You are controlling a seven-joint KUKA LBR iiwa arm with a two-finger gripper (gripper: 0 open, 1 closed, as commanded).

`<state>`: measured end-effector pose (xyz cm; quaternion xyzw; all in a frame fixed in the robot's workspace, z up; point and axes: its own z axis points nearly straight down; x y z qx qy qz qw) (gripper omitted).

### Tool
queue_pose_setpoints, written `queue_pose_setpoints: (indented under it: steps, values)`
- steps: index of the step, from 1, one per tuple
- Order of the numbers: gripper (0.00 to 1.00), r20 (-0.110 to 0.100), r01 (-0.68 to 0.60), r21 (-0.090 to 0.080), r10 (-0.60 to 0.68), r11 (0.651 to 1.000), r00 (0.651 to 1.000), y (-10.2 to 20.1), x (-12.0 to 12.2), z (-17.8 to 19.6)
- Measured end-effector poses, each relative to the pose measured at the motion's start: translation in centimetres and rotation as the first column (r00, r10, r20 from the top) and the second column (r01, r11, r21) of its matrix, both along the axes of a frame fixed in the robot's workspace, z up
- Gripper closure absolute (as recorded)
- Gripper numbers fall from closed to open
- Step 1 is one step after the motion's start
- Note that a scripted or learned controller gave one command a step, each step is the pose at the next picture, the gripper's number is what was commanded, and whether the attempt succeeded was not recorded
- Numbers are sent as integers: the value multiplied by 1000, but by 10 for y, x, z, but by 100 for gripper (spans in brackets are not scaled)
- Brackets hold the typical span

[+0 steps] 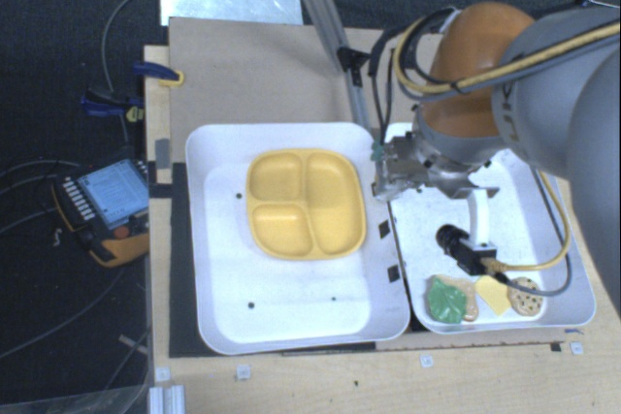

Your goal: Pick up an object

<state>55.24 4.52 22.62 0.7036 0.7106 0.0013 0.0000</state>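
Grey and metallic, the tool (388,177) hangs over the seam where the two white bins meet, just off the right edge of the yellow plate (306,204). From where I stand I cannot tell whether it is released or clenched, and I see nothing held in it. Behind it the arm (563,82) comes in from the right, grey with its orange band (475,44) bulging above the wrist, and it covers much of the far part of the right bin (582,305).

That plate is the nearest thing to the tool. It lies flat in the middle of the left bin (209,238), split into three compartments, with bare white floor all round it.

The small things are bunched in the near corner of the right bin, well apart from the tool. A green piece (446,299) lies leftmost, partly over a tan piece (470,308). Just beside them is a yellow wedge (493,294), then a round brown biscuit (525,297) with dark spots.

Both bins sit on the brown bench (252,63). Off its left side, on the dark floor, lies a blue handset (105,194) in an orange case, and blue clamps (146,73) grip the bench's left edge
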Motion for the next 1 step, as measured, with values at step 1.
queue_pose_setpoints:
  steps: [1]
  values:
    - [100,1,-1,1,1,1000,1000,61,9,7]
